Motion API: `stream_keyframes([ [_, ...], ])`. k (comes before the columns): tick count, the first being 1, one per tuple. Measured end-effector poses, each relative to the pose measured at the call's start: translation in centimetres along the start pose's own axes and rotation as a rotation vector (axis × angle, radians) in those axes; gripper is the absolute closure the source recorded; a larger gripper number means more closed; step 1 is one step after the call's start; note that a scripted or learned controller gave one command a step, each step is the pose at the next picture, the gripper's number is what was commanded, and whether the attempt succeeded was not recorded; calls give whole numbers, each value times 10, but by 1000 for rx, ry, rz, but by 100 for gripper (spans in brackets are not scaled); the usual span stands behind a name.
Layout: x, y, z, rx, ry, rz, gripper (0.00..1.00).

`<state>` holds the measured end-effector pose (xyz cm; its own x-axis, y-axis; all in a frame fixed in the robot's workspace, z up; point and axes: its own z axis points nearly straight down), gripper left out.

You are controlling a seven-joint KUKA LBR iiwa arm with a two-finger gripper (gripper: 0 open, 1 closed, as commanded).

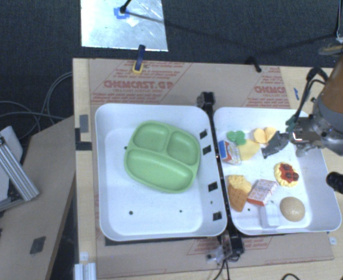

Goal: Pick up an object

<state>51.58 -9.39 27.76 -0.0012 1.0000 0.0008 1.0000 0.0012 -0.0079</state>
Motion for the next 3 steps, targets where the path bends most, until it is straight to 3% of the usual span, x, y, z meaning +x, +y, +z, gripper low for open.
stream_keyframes([
  [1,0,2,-5,-10,-1,-2,0],
  [3,-5,-4,106,-5,0,1,0],
])
